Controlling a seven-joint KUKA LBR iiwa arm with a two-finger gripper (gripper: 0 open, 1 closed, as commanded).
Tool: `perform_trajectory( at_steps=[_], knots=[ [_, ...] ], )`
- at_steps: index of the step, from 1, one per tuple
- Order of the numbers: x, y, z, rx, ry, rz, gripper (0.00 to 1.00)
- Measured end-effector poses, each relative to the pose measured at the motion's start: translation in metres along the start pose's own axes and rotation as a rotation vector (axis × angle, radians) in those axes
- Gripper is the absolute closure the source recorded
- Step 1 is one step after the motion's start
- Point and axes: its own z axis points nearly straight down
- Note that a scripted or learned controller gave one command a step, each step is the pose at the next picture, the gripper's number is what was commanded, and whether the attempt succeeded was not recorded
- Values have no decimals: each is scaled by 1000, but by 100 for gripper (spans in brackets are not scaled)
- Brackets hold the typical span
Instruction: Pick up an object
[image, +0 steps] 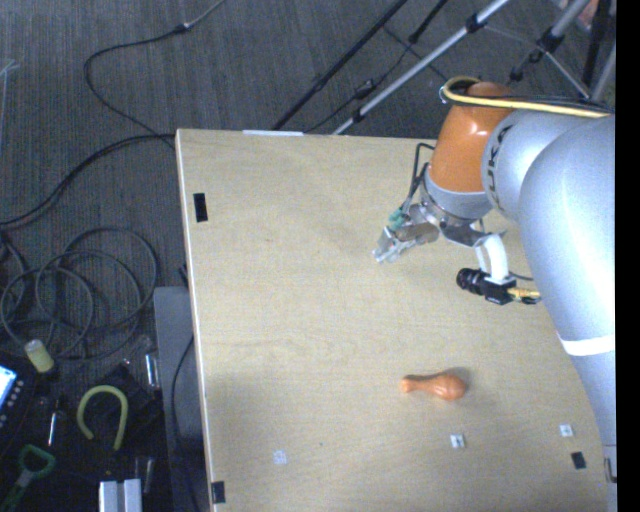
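An orange pear-shaped object (438, 385) lies on its side on the tan board (290, 330), toward the front right. My gripper (393, 243) hangs over the board's upper middle, well behind the orange object and apart from it. It points down and to the left below the orange wrist band (467, 148). Nothing shows in it at this size.
The grey arm (565, 230) covers the board's right side. A black and yellow fitting (492, 285) juts from the wrist. Small markers (457, 440) dot the board's front. Cables (75, 290) and tools lie on the floor at left, tripod legs (420, 55) behind.
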Motion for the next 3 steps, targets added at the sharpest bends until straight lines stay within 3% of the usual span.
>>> perform_trajectory(
  at_steps=[1, 2, 3],
  knots=[
    [0, 0, 0, 0, 0, 0, 0],
    [-58, -16, -71, 1, -4, 283, 0],
    [-114, -32, -60, 1, -6, 258, 0]
  ],
)
